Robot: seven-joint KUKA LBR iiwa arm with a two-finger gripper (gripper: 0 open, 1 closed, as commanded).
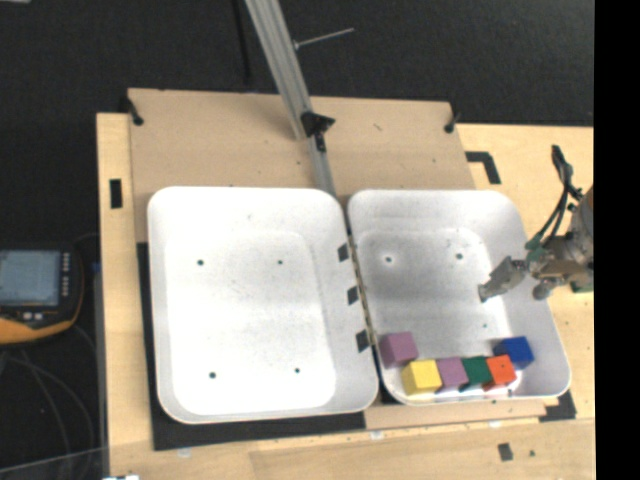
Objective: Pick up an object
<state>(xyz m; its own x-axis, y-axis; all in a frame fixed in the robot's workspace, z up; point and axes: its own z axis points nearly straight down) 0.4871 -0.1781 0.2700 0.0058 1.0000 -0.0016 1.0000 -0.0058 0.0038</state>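
You see six small blocks clustered along the near edge of the right bin [440, 218]: a purple block [399, 347], a yellow block [422, 376], a mauve block [452, 371], a green block [475, 371], an orange block [499, 370] and a blue block [515, 350].

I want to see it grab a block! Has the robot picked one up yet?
Not yet. The pincer hangs over the right bin with nothing in it. The blocks, like the yellow block and blue block, sit along the bin's near edge. Reaching down and grabbing is left.
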